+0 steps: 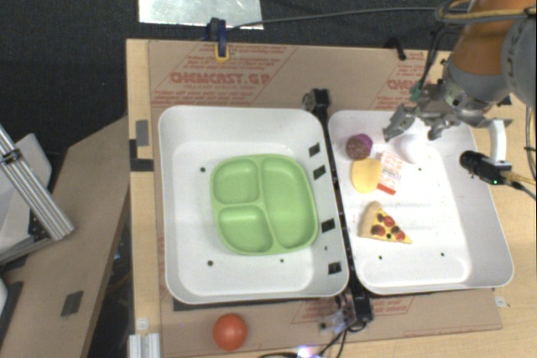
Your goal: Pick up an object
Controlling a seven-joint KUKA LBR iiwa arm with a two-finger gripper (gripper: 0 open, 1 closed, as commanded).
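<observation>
My gripper (417,127) hangs over the back of the right bin (470,264), its two fingers spread open with nothing between them. Just left of it lies a small purple ball (359,146). In front of that sit a pale yellow piece (365,176) and a small white-and-red packet (391,172). A toy pizza slice (383,226) lies nearer the bin's front. The gripper stands above and right of these things, touching none of them.
The left bin (180,180) holds a green divided plate (263,203). A red ball (230,330) rests on the bench in front of the bins. A black divider (329,180) runs between the bins. The arm's orange wrist (495,21) rises at the right.
</observation>
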